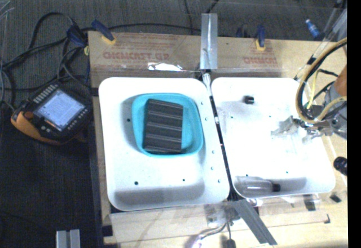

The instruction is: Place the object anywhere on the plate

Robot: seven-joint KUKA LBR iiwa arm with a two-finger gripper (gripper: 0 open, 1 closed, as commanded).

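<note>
My gripper (287,127) hangs over the right bin (265,86); can't tell its state. Dark ridged object (164,125) already lies on the blue plate (194,134) in the left bin (115,179). I'd pull clear without nudging it.

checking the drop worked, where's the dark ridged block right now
The dark ridged block lies on the blue plate in the left bin, left of the divider between the bins.
</note>
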